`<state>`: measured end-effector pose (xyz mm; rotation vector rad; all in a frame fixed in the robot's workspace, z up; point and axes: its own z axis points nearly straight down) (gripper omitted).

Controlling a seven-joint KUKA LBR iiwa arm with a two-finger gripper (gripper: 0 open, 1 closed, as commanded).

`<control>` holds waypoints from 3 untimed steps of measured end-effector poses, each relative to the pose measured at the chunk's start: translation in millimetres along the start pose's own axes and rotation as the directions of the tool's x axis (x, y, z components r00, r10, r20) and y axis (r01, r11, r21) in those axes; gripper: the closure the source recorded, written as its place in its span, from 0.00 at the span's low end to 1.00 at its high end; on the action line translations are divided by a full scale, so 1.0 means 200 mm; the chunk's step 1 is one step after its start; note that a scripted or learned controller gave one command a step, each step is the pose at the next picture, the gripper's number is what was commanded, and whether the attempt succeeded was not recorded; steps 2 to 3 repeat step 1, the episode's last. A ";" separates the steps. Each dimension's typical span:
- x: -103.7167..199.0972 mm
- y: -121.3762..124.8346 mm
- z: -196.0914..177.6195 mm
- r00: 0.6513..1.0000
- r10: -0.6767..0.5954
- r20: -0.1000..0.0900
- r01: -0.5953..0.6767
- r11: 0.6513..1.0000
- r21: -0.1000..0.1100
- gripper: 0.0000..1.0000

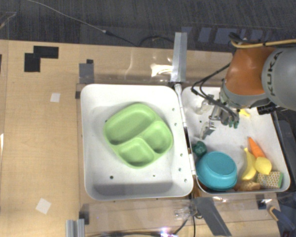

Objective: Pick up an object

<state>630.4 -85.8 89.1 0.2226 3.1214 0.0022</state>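
Teal bowl (pixel 217 170) is sitting in the right bin (pixel 281 147), just below the gripper (pixel 208 127), which is hanging above it, grasping nothing; finger spread cannot be told

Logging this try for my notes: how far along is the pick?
Nothing looks picked yet. The gripper hangs over the upper part of the right bin, and I see nothing in it. The blue bowl, banana, carrot and lemon all lie in that bin. Left: descend, grasp one, lift. The green divided plate sits in the left bin.
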 end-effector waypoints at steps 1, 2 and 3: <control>0.08 0.01 0.00 1.000 -0.029 0.003 0.029 1.000 0.001 0.00; 0.08 0.01 0.00 1.000 -0.029 0.003 0.029 1.000 0.001 0.00; 0.08 0.01 0.00 1.000 -0.029 0.003 0.029 1.000 0.001 0.00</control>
